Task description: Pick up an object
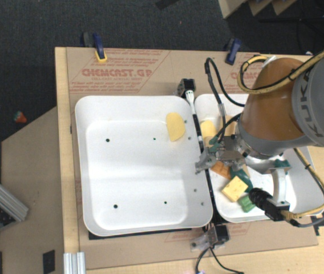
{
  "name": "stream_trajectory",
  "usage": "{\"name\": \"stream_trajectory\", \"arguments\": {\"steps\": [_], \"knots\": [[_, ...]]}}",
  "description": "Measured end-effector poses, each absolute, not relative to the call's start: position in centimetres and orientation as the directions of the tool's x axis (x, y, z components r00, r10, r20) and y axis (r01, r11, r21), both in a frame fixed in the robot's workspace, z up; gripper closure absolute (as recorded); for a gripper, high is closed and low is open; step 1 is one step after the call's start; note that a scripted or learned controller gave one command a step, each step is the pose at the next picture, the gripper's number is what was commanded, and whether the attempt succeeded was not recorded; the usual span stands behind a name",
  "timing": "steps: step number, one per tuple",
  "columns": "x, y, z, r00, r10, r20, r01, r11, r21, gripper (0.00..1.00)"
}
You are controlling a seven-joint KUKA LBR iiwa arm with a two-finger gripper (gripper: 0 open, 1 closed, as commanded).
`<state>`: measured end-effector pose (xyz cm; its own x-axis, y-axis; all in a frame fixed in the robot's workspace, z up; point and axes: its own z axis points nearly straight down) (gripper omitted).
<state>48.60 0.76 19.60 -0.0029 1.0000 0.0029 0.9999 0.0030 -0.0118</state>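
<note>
In the camera view, two shallow white bins are seen side by side on a cardboard-topped bench (128,67). The left bin (139,210) holds a single pale yellow object (175,127), which lies near its upper right corner, close to the wall shared with the right bin (230,213).

The right bin is largely covered by the arm (290,104), whose orange band sits above the wrist. The gripper (216,157) is lowered at the left edge of the right bin, right beside the dividing wall. Whether it is open or closed cannot be told, and nothing can be made out in its grasp.

Several things are crowded beneath and around it: a yellow piece (207,130) just above, an orange piece (221,169) just beside it, and a yellow sponge with a green layer (237,190) below. Black cables (214,87) are looped over the right bin's upper edge.
</note>
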Motion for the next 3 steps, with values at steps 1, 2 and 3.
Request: {"name": "stream_trajectory", "arguments": {"steps": [1, 2, 3], "knots": [[47.8, 2.6, 18.4, -0.002, 1.0, 0.002, 1.0, 0.002, -0.006, 0.0], [47.9, 2.5, 19.5, 0.002, 1.0, 0.001, 1.0, -0.002, 0.0, 1.0], [48.0, -6.2, 25.6, 0.008, 1.0, -0.004, 1.0, -0.008, 0.008, 1.0]]}}
